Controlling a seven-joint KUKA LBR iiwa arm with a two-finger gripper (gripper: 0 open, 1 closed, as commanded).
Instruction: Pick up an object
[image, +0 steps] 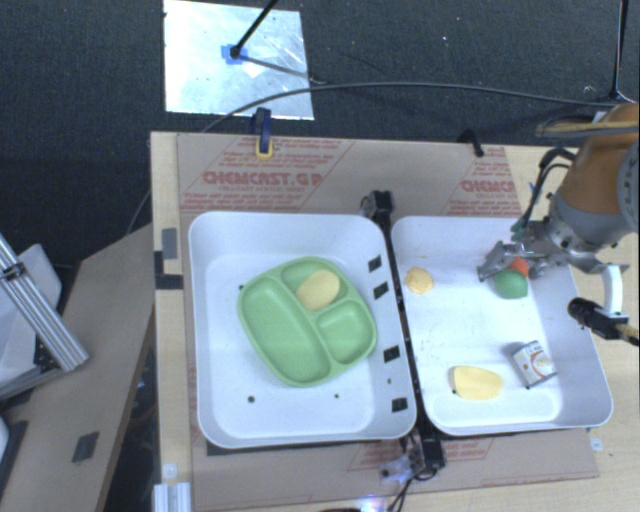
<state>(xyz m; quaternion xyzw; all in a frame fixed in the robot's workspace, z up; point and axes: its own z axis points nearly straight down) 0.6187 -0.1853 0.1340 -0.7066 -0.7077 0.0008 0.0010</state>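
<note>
green round object (512, 285) is seen in the right bin (570, 400), in its upper right part, just below and touching the gripper (508, 262). the gripper's metal fingers (492, 268) are set over the object's top, with a small orange patch visible between them and the green surface. whether the fingers are spread or pressed together cannot be told from this slant, and a grasp cannot be confirmed: the object is not clearly seen between the fingers.

the arm (600, 185) is seen entering from the right, grey with its orange band above the wrist, over the bin's far right corner.

other contents of the right bin are noted: a small yellow piece (419, 281) near the upper left, close to the wall shared with the left bin; a larger yellow lump (476, 382) toward the lower middle; a small white and red carton (533, 363) just right of that lump, tilted, apart from it. all three are well apart from the gripper.

in the left bin (230, 240) a green divided plate (305, 320) is laid near the centre, and a pale yellow object (319, 290) is seated in its upper compartment.

both bins are set side by side on a brown board (300, 170).
</note>
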